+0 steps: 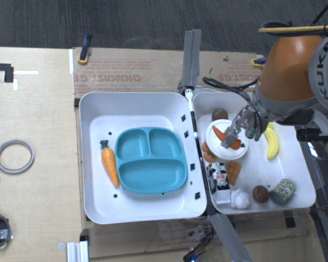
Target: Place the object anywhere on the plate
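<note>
Gripper (229, 139) sits over the red pepper (233, 143) in the right bin (295, 201) — whether it pinches, I cannot tell. I'd lift straight, then cross to the blue plate (151, 160).

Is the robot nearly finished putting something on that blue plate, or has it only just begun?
Only begun, it seems. The blue plate in the left bin bears nothing yet; a toy carrot lies beside it. The gripper is over the right bin, at a white bowl with a red piece. Lifting and carrying remain.
</note>
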You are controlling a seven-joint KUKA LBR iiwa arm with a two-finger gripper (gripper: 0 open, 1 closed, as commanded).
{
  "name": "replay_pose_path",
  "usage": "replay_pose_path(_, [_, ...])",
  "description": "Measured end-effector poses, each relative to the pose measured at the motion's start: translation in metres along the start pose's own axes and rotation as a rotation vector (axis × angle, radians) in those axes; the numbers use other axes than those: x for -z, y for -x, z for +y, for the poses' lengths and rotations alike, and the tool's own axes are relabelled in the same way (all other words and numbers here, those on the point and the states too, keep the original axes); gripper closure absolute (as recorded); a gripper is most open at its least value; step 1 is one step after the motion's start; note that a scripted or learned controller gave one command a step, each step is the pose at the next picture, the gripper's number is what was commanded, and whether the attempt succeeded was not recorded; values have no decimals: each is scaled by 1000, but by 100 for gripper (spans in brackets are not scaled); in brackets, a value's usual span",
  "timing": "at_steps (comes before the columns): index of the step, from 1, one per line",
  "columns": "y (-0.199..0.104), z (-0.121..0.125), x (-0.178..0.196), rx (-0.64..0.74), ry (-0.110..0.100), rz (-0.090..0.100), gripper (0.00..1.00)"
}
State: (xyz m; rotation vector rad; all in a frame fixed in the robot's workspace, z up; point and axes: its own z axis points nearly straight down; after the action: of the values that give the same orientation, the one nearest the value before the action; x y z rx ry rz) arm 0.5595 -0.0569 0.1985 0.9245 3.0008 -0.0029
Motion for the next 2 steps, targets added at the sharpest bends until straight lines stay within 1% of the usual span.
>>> replay_pose_path(1, [-40,58,-7,291,2,1,100])
replay_pose_path(2, [-40,58,-7,291,2,1,0])
